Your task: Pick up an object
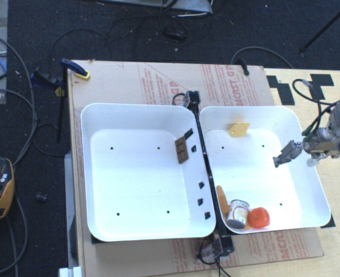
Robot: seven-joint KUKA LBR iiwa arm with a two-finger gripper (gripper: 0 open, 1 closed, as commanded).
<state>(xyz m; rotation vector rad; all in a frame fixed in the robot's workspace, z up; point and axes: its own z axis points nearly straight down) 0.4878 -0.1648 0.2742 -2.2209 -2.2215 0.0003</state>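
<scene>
The right bin holds a yellow wedge near its far wall. In its near left corner lie an orange carrot-like stick, a small can and a red ball, close together. A brown chocolate bar leans on the right wall of the left bin. My gripper hangs over the right side of the right bin, well apart from every object, with nothing seen in it.
A black divider with clips runs between the bins. Cardboard lies under both. A blue and yellow clamp sits at the board's far left corner, and cables trail on the dark floor.
</scene>
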